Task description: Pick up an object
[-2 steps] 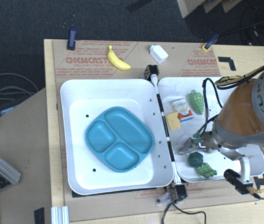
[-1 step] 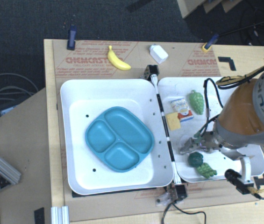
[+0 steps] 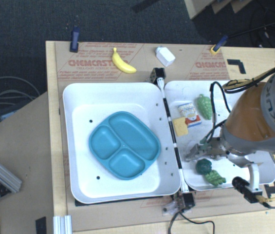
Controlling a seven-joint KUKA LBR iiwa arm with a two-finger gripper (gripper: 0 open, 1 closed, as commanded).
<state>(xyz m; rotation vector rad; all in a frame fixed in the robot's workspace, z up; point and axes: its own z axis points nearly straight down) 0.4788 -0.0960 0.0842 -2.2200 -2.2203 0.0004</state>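
My gripper [image 3: 196, 153] hangs low in the right bin [image 3: 259, 180], near its left wall, at the end of the grey arm with its orange band. Just below it lies a dark green round object [image 3: 204, 166], with a light green leafy piece [image 3: 214, 178] beside that. Farther back in the same bin are a yellow square piece [image 3: 180, 126], a small white and red packet [image 3: 188, 112] and a pale green lumpy object [image 3: 204, 106]. Nothing is visibly held.
The left bin [image 3: 79, 106] holds a blue divided tray [image 3: 123, 144]. On the bench behind the bins lie a banana [image 3: 122, 62] and a small white block [image 3: 165, 56]. Black cables loop over the right bin's far side.
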